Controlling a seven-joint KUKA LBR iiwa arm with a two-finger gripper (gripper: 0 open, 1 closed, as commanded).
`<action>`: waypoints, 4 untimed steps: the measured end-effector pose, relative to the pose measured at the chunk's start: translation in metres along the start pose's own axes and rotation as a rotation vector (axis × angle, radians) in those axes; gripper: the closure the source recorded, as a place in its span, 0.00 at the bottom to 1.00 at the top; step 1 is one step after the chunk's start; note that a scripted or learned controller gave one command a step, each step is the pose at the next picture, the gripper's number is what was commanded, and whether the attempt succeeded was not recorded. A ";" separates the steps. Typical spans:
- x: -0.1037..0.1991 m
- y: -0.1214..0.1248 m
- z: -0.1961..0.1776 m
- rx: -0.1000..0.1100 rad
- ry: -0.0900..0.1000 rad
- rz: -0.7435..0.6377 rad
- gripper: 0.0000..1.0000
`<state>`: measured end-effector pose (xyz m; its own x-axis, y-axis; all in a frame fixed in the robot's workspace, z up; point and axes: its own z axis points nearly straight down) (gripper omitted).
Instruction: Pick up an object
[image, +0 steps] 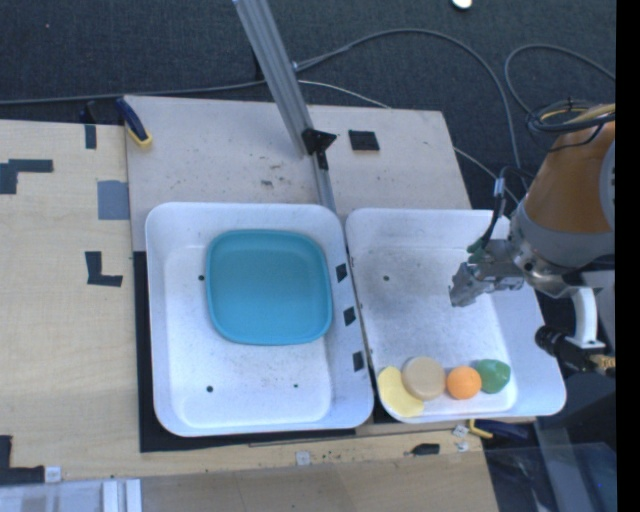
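Note:
Along the front wall of the right bin (400, 232) lie several small items in a row: a yellow flat piece (396, 396), a beige round puck (423, 377), an orange ball (462, 383) and a green lump (493, 375). My gripper (464, 290) hangs over the right part of that bin, well behind the row and apart from it. Nothing shows between its fingers.
The left bin (180, 400) holds a blue square plate (268, 286). A grey metal bar (290, 95) slants down from the top to the gap between the bins. Black cables (480, 70) loop over the dark floor behind the bench.

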<state>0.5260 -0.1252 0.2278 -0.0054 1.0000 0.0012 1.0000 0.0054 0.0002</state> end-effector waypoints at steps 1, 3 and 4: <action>0.054 0.014 0.010 0.002 0.000 0.000 1.00; 0.167 0.030 0.013 0.001 0.000 0.000 1.00; 0.216 0.039 0.018 0.001 -0.001 0.001 1.00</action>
